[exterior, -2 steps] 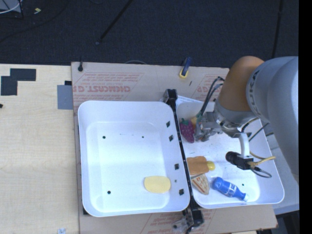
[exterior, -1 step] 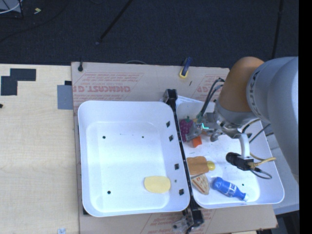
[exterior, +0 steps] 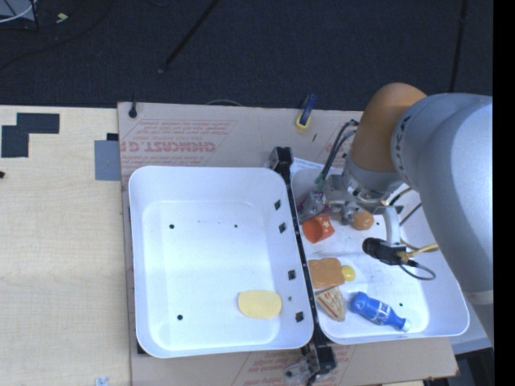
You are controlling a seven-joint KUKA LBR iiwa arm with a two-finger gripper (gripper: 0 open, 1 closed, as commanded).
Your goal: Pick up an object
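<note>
A robotics lab is showing here. A large grey arm (exterior: 455, 191) with an orange band is reaching in from the right over two white bins (exterior: 153, 215) sitting on a cardboard sheet (exterior: 193, 139) atop a pale wooden bench (exterior: 56, 256). Cables (exterior: 48, 6) are trailing across dark carpet along the top of the frame
</note>
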